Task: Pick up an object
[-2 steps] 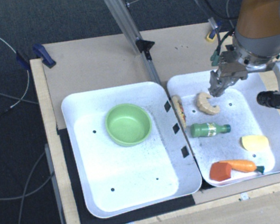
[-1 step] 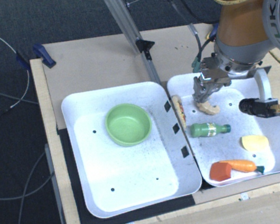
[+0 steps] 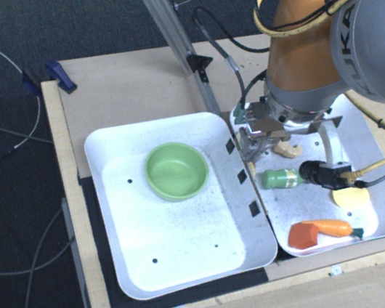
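My gripper [image 3: 256, 147] hangs low over the left end of the right bin [image 3: 372, 147], close to the wall between the two bins. A small tan piece [image 3: 285, 149] lies right beside it, partly covered by the wrist. Just below sits a green cylinder with a white end [image 3: 280, 178]. At the bin's front lie an orange carrot [image 3: 331, 227] on a red-orange block [image 3: 303, 237], and a pale yellow piece [image 3: 350, 197] behind them. The arm's bulk hides the back of this bin.
The left bin [image 3: 189, 261] holds a green bowl [image 3: 176, 170] near its back middle. A metal pole [image 3: 172, 28] rises slanting from behind the bins. A blue clamp [image 3: 59, 76] sits on the bench's far left corner.
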### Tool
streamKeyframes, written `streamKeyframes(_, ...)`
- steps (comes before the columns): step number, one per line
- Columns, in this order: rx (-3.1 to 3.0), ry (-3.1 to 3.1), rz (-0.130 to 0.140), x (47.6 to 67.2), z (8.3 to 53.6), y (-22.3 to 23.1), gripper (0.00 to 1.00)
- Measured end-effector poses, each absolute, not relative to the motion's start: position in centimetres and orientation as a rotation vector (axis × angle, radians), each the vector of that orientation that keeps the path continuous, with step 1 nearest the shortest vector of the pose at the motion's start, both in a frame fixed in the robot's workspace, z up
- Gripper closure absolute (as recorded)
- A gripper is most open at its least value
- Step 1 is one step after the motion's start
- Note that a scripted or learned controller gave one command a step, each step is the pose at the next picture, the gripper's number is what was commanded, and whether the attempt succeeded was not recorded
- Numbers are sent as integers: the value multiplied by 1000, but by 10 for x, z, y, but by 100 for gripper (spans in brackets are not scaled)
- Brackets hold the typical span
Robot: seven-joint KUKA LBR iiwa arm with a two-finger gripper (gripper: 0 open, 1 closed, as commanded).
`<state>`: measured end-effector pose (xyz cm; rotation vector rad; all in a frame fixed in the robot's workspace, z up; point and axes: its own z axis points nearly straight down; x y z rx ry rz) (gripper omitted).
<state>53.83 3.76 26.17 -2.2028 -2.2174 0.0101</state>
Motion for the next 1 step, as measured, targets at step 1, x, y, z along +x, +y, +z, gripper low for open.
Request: streamKeyframes(1,-2202,-2218,13,517,258,97,100)
